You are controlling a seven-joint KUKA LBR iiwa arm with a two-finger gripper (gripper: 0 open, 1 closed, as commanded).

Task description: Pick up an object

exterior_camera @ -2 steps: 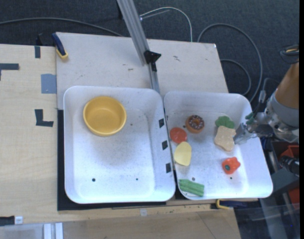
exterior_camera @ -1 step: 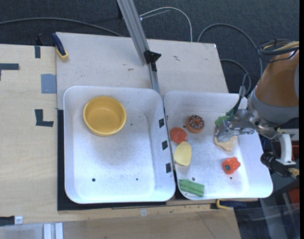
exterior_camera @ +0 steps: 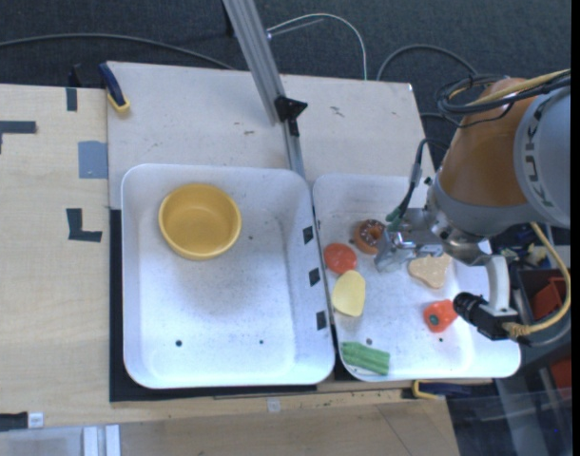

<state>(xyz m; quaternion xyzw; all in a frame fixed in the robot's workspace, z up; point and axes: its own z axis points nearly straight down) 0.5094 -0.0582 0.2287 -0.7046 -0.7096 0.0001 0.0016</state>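
My gripper (exterior_camera: 393,253) hangs low over the middle of the right bin (exterior_camera: 404,354), under the grey and orange arm. Just to its left lie a brown round object (exterior_camera: 369,233) and a red round object (exterior_camera: 339,256). A pale yellow piece (exterior_camera: 348,294) lies below those. A beige piece (exterior_camera: 429,272) sits directly right of the gripper, and a red pepper-like object (exterior_camera: 439,314) lies further down. A green object (exterior_camera: 367,357) rests at the bin's near edge. Nothing visible sits between the fingers.
The left bin (exterior_camera: 147,350) holds a yellow bowl (exterior_camera: 200,219) at its upper left. A slanted metal post (exterior_camera: 261,55) rises behind the bins. Cables and a black connector (exterior_camera: 485,316) crowd the right bin's right side.
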